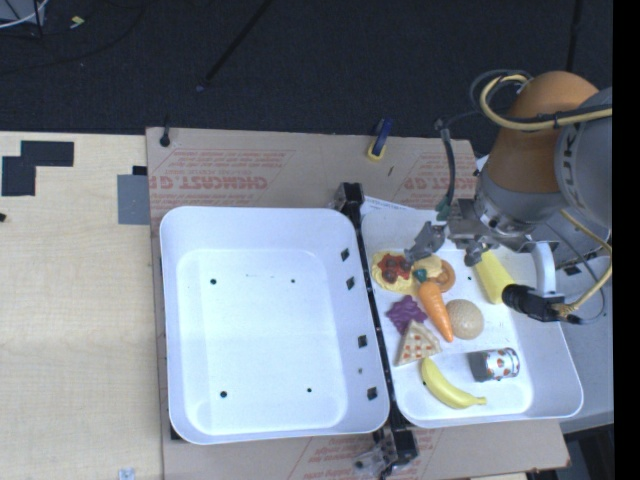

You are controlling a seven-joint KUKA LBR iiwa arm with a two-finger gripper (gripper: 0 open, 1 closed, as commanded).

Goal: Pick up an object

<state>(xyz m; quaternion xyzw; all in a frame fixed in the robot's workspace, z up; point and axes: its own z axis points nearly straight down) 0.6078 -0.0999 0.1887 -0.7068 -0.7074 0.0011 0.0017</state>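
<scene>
Jaws you cannot tell spread or pressed, your gripper (pixel 428 243) over the right bin (pixel 556 388), carrot (pixel 434 306) just at its six o'clock, untouched.

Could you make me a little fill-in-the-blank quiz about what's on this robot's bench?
1. All the toy food lies in the ____ bin.
2. The carrot is coloured ____.
3. The banana lies nearest the bin's ____ edge.
4. The gripper hangs above the ____ bin.

Missing words: right; orange; front; right
</scene>
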